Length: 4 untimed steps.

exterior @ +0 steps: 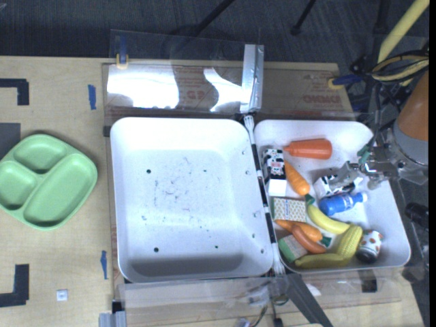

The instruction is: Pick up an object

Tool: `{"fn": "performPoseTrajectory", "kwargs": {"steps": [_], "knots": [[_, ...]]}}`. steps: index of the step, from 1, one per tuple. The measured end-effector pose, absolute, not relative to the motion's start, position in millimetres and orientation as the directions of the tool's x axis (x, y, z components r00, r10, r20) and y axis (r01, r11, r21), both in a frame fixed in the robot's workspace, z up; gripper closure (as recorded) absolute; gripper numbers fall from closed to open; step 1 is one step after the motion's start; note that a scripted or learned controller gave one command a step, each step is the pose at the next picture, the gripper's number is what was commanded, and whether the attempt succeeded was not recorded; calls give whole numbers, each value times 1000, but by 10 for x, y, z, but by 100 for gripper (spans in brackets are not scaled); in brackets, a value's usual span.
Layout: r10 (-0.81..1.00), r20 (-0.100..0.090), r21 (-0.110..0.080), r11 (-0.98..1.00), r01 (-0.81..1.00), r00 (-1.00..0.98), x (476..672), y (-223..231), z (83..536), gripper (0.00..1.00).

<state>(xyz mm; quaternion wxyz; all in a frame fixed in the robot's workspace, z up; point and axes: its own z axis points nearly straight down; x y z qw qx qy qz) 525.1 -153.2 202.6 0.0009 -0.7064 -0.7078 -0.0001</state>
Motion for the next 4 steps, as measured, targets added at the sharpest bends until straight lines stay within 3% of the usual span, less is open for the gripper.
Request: {"fn": "performPoseTrajectory", "kwargs": {"steps": [1, 2, 3, 4], "knots": [[982, -2, 3, 187, 982, -187, 5499, -2239, 2885, 0], [904, 1, 0, 427, 904, -427, 5437, -1637, 1977, 0], [875, -3, 5, 484, 875, -484, 5553, -1069, 999, 0], [877, -6, 7, 481, 877, -481, 5557, -1085, 1097, 100]]}}
